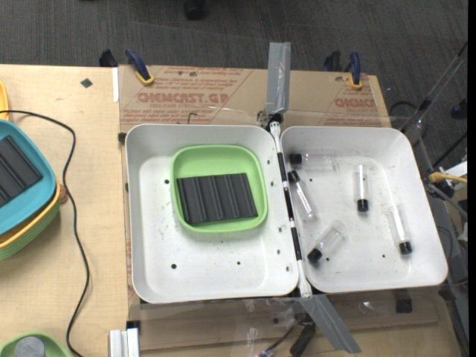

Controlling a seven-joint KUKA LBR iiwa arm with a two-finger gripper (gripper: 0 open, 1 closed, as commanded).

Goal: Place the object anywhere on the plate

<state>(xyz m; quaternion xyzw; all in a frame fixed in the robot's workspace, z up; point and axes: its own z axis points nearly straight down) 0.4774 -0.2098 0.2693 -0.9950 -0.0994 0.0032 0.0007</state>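
Note:
A square light-green plate (pixel 218 155) sits in the left white bin (pixel 152 262), towards its back. A dark ribbed rectangular pad (pixel 218 198) lies flat on the plate. In the right white bin (pixel 420 262) lie several clear plastic tubes with black caps. One tube (pixel 301 197) rests along the bin's left wall and another (pixel 362 187) lies near the middle. A third (pixel 399 230) lies at the right, a short one (pixel 326 242) at the front left, and one more (pixel 313 161) at the back left.
Behind the bins lies a cardboard sheet (pixel 193 91) held by blue clamps (pixel 138 65), with a grey tape strip (pixel 279 80) at the middle. On the wooden bench at the far left stand stacked teal and yellow bowls (pixel 26 199), and a black cable (pixel 74 222) runs past them.

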